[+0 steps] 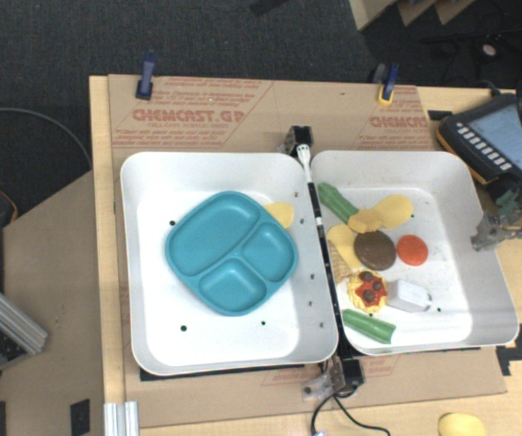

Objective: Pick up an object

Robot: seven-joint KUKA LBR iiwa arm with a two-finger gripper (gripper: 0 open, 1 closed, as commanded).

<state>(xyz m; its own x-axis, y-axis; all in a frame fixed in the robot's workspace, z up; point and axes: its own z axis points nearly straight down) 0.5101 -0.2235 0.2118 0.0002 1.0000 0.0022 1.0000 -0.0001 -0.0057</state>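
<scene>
Left of the claw (495, 230), apart, lies the green stick (338, 202), long axis slanting upper-left to lower-right; claw grip state unreadable.

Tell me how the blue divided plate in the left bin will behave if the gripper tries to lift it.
The blue divided plate looks moulded and rigid, so it should stay stiff. It lies flat in the left bin with a low rim, so probably awkward to pinch. Its smooth surface may be slippery.
</scene>
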